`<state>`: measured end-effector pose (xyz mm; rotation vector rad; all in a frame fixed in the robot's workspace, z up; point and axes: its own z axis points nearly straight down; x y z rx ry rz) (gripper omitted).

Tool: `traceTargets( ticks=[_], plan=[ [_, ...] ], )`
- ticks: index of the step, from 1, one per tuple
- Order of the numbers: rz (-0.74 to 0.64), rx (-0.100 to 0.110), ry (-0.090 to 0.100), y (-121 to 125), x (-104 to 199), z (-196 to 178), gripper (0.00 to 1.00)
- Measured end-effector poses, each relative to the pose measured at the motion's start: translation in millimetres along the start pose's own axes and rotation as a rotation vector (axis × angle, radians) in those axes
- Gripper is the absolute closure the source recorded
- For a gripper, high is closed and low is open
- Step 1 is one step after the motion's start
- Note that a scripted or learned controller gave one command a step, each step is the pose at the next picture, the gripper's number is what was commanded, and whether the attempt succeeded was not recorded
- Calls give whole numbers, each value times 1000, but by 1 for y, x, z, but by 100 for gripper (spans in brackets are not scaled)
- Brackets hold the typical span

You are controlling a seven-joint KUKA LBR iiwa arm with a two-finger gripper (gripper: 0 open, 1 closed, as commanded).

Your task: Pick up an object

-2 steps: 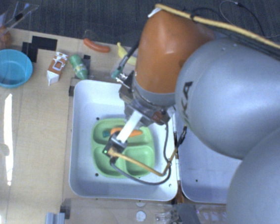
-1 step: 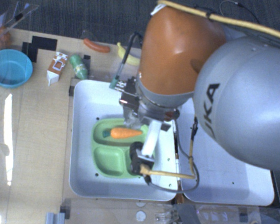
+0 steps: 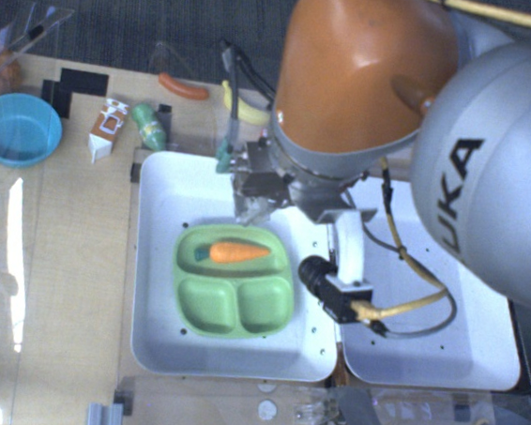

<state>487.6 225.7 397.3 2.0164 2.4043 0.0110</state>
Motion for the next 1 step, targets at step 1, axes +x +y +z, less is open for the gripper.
traceTargets(
  ticks=[1],
  plan=[
    [241,5,-2,-1,-5,19,100]
  ],
)
